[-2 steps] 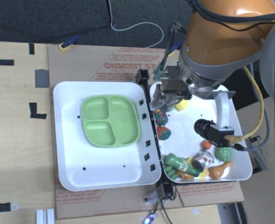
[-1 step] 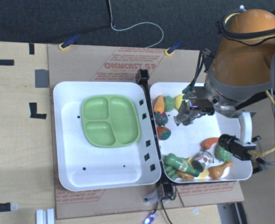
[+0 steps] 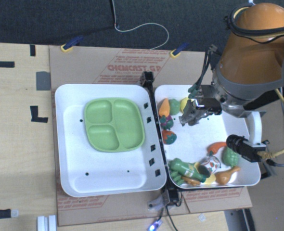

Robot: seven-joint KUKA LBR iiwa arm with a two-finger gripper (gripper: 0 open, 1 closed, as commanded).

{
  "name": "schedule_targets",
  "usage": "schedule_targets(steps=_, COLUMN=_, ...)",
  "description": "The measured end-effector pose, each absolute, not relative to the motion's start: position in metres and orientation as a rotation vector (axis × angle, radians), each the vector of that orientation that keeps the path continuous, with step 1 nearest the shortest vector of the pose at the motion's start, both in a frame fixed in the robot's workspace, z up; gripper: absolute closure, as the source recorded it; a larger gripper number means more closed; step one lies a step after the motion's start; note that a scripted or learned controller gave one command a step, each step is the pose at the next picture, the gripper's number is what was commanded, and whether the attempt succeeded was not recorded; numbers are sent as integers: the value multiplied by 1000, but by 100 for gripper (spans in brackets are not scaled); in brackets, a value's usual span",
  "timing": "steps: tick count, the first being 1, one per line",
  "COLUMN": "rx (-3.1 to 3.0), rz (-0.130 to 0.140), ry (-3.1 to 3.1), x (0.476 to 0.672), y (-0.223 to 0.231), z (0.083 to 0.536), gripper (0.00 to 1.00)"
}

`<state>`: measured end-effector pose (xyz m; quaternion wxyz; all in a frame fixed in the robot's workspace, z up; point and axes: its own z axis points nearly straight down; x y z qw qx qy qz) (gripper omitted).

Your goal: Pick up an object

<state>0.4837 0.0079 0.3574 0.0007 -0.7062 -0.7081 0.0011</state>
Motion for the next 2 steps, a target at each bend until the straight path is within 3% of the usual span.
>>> schedule_targets(steps=1, rx=-2234, rz=-18, ry=-2230, x=490, y=-46, z=544, gripper=100)
schedule_targets(steps=2, rx=-2215, rz=1, ry=-2227, x=484, y=4, z=535, gripper=100)
